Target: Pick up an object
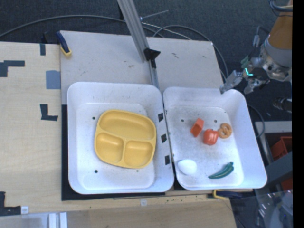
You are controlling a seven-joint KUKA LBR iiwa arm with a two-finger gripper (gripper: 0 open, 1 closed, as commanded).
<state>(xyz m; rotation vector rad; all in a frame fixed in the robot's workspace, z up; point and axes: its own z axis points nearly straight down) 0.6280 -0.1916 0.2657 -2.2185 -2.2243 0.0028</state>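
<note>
left bin [76,141]: yellow tray [125,138] | right bin [247,127]: tomato [210,137], egg [187,166] | gripper [240,82]: fingers spread, empty

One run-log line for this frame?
gripper: above right bin's far right corner, nothing held | right bin: red block, tomato, pretzel, egg, green pepper

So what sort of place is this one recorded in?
Most likely a robotics lab bench set up for grasping trials: two white bins side by side, toy food such as a tomato and a green pepper, loose cables on dark carpet, and the arm's claw nearby.
</note>
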